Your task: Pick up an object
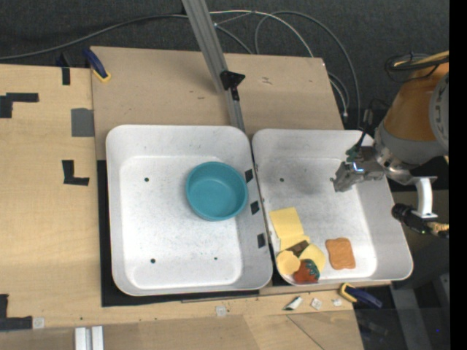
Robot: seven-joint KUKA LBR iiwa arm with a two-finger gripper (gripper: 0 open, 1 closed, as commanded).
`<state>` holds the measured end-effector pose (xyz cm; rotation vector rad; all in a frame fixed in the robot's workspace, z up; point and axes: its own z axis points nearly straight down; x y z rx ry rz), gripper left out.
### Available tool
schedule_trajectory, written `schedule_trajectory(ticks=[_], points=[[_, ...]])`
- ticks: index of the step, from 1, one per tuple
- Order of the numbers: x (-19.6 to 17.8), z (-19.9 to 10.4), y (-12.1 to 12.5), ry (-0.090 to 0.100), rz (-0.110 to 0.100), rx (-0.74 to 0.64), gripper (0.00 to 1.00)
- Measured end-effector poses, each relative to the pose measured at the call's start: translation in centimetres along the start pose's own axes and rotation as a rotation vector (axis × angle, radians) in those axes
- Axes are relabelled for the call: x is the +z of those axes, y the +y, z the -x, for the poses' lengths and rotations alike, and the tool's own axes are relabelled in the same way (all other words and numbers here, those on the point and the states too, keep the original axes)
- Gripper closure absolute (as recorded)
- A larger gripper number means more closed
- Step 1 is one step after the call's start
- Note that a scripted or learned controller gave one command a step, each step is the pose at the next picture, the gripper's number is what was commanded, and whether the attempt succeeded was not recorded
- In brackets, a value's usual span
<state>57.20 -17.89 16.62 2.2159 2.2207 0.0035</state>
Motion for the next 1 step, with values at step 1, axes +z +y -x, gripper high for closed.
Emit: schedule_trajectory(ticks=[1], points=[[-4.24,0.0,0.23,0.0,-0.001,0.0,1.0]])
